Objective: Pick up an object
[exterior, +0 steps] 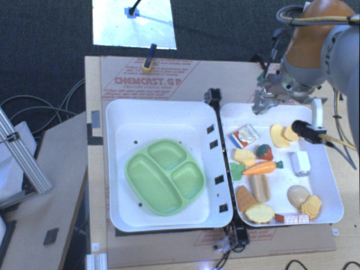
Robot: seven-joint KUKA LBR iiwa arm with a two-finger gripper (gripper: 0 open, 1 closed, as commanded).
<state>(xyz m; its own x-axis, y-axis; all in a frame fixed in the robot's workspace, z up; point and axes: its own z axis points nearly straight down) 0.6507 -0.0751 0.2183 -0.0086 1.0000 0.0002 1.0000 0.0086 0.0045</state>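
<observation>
The toy food items are found crowded in the right bin: a carrot, a hot dog, a small milk carton, a white block and others lie touching or just beside one another. A faulty pick is judged likely, since closing on one piece could nudge or trap a neighbour, or slip off a rounded surface. The left bin holds a green divided plate. The pincer is seen above the right bin's far rim, hanging low from the arm, nothing gripped; whether it is released or clenched cannot be told.
</observation>
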